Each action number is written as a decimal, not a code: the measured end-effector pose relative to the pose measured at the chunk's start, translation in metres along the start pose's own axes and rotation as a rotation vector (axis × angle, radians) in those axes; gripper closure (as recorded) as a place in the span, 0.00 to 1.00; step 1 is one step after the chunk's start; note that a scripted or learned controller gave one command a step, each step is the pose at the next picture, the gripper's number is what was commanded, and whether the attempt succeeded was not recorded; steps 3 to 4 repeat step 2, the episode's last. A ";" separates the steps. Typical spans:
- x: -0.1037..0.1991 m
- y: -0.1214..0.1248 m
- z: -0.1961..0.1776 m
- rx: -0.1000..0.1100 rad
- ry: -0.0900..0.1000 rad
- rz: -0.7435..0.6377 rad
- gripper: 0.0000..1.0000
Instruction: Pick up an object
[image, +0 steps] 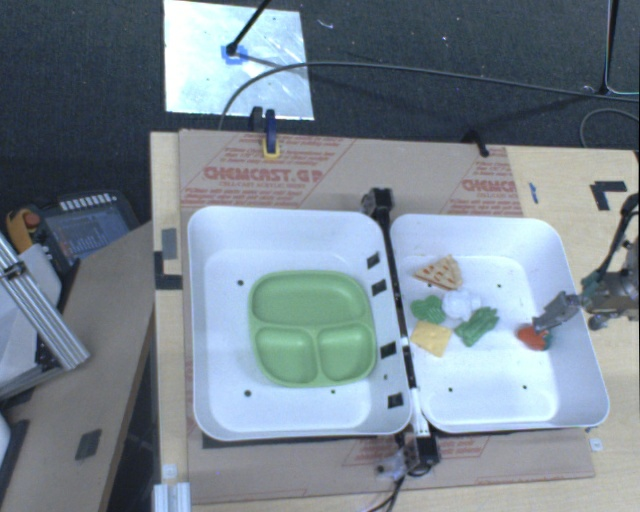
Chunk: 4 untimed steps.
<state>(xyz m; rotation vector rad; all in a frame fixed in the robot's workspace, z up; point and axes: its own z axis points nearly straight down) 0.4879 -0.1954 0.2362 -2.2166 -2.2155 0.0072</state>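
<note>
Camera view has me coming in low from the right edge, my gripper (548, 322) stretched out over the right bin (570, 405), angled down and to the left. My tips sit right at the small red-orange object (533, 337), touching or just above it; I cannot tell which, and I cannot tell whether my fingers are spread or closed, they blur together into one grey shape. The red piece lies near the bin's right wall, so there is little room on that side, while bare white floor opens up in front of it and toward the near rim. Further left, well apart from me, a cluster: a tan waffle-patterned wedge (439, 272), a knobbly green piece (428, 308), a white rounded lump (460, 303), another green leafy piece (478, 324) and a yellow wedge (432, 339), all close together. Across the divider, the left bin (215, 250) holds a smooth green plate (310, 327) with three compartments.
</note>
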 end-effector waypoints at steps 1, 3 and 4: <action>0.001 0.002 -0.005 -0.010 -0.003 -0.004 0.00; -0.005 0.000 0.055 -0.005 -0.001 -0.001 0.00; -0.005 0.000 0.055 -0.005 -0.001 -0.001 0.00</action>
